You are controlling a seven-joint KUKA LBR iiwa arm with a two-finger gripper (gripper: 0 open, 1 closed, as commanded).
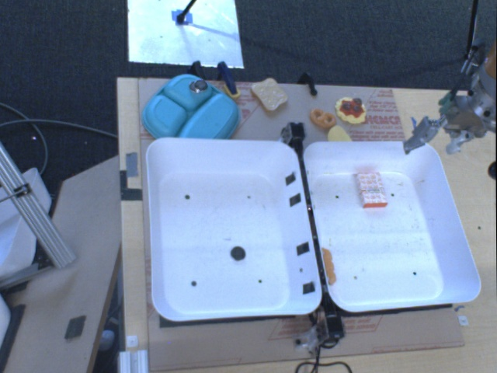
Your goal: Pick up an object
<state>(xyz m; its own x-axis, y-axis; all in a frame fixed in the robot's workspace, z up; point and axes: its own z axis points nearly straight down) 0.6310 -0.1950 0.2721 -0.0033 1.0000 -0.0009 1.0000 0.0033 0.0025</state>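
White plastic forms the two shallow bins side by side on the bench, the left bin [167, 208] and the right bin [435, 224] meeting along a dark seam; in the right bin a small red-and-white box [371, 189] lies flat on the floor toward the far side, and a small orange piece [328, 266] sits against the near-left wall by the seam; in the left bin a small dark round thing [238, 252] rests near the middle of the floor. The gripper [435, 127] hangs at the right of the view, just beyond the far right corner of the right bin, above the bench rather than over the bin floor; whether it is open or closed I cannot tell, and nothing shows held in it. Behind the bins, on the bench, lie a blue divided plate [190, 111], a slice of toy bread [269, 95], a pretzel-shaped piece [322, 118], a small toy pizza [351, 109] and a pale yellow piece [338, 134].
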